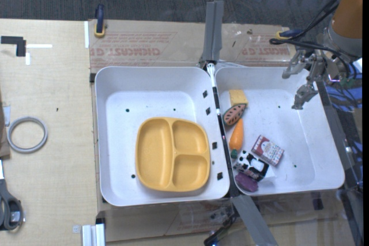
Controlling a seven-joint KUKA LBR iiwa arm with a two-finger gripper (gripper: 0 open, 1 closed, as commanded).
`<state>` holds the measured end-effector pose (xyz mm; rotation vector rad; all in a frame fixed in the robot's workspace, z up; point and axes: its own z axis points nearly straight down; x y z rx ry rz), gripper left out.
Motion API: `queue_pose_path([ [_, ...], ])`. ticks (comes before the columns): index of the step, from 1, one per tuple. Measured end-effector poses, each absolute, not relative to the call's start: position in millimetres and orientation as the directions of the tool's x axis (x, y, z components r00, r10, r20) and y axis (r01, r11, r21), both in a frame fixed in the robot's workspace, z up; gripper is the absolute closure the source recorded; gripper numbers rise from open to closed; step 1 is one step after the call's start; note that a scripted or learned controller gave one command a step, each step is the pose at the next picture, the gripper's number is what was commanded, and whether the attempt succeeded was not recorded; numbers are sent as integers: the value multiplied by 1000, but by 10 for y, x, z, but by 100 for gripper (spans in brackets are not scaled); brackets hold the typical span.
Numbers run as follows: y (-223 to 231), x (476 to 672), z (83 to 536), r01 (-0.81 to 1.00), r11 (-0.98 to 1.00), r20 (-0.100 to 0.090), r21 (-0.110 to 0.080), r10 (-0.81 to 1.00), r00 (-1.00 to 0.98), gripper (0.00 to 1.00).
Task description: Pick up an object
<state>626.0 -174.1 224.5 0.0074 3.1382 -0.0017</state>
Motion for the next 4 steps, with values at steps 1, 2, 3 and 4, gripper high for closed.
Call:
queue_pose_path([
  [1,-1527,5890,2601,81,997,-3,-1,81,-997,0],
  [2,-1545,5917,1572,296,955,-1,0,296,-955,0],
  [3,-1121,6204,991,540,842,-3,0,540,-842,0],
  [4,-978,6271,1008,832,554,-2,-10,832,-554,0],
])
